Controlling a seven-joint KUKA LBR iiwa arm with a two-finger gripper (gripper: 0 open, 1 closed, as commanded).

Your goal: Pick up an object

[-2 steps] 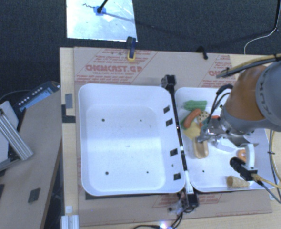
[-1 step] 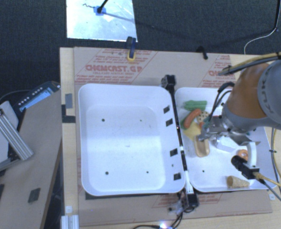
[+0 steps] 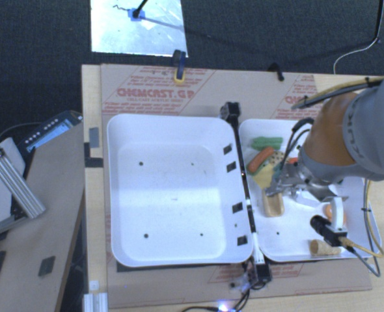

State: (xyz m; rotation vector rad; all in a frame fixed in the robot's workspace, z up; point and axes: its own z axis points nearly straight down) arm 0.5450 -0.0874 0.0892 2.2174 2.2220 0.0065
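My counter (image 3: 91, 174) is pale wood, covered by a printed cardboard sheet (image 3: 153, 91). On that sheet sit two shallow white bins side by side, touching along a black clipped seam: the left bin (image 3: 172, 190) and the right bin (image 3: 289, 242).

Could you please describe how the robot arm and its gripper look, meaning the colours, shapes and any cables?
The arm is thick and rounded, grey, with a broad orange band above the wrist. Dark cables curve along the orange section toward the gripper, which looks like a small metallic grey assembly. A thin yellowish cable loops near the right bin's edge. I can read no markings on the arm.
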